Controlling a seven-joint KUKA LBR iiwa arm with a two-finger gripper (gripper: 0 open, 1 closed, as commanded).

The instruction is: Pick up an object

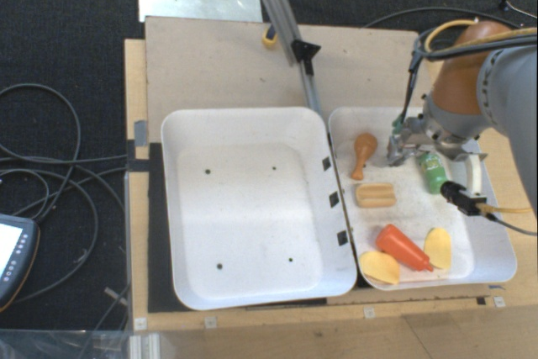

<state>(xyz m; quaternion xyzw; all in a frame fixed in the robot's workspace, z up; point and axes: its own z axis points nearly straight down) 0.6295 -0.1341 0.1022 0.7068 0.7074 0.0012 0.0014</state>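
Over the right bin (pixel 504 261), the gripper (pixel 406 149) hovers near the drumstick (pixel 363 152), positioned for a pick; finger state cannot be determined.

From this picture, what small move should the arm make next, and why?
Probably lower the gripper a little toward the drumstick just to its left in the right bin. The view shows nothing held between its fingers, and the drumstick lies apart from the hot dog and the green bottle, so it looks the easiest pick.
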